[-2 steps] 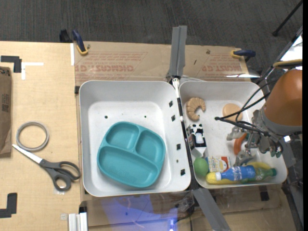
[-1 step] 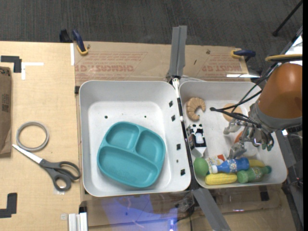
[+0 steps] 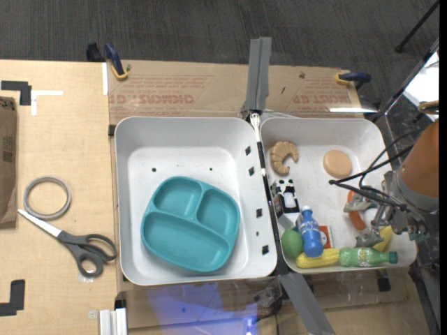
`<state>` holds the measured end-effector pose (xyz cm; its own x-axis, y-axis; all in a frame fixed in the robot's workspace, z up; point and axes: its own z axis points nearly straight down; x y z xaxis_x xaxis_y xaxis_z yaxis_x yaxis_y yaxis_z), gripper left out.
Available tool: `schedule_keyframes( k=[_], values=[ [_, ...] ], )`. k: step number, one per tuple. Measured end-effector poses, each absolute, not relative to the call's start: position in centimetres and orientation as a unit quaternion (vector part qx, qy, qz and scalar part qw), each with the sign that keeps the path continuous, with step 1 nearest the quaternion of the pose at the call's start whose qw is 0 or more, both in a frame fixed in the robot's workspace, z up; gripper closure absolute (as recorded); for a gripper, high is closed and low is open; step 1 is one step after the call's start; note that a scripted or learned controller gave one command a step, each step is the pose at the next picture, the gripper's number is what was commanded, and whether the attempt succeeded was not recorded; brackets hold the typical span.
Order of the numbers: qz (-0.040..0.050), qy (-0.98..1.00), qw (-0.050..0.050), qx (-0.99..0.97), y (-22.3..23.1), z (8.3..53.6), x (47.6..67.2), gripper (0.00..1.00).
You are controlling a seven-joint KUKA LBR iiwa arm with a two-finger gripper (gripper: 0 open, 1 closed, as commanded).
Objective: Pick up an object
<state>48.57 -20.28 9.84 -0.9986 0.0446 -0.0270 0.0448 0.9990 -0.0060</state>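
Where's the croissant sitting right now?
In the camera view, the croissant lies in the right bin, near its upper-left corner beside the divider, left of the round tan disc and above the black-and-white item.

Right bin (image 3: 363,128) is open mid-floor; bottle (image 3: 366,257), corn (image 3: 318,259) and apple (image 3: 291,242) crowd its near wall.

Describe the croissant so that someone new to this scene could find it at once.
Start at the right-hand white bin, the one crowded with small items. Look to its far-left corner, beside the divider between the bins: the croissant lies there, left of a round tan disc. It is the only curved, ridged, golden-brown pastry shape.
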Motion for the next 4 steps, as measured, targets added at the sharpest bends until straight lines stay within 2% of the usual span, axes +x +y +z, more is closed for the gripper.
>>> schedule_keyframes(
  k=[1, 4],
  values=[
    [-0.0010, 0.997, 0.010, 0.072, -21.27, 9.61, 48.40, 0.00],
    [-0.0007, 0.990, 0.006, 0.138, -20.56, 9.44, 48.15, 0.00]
  ],
)
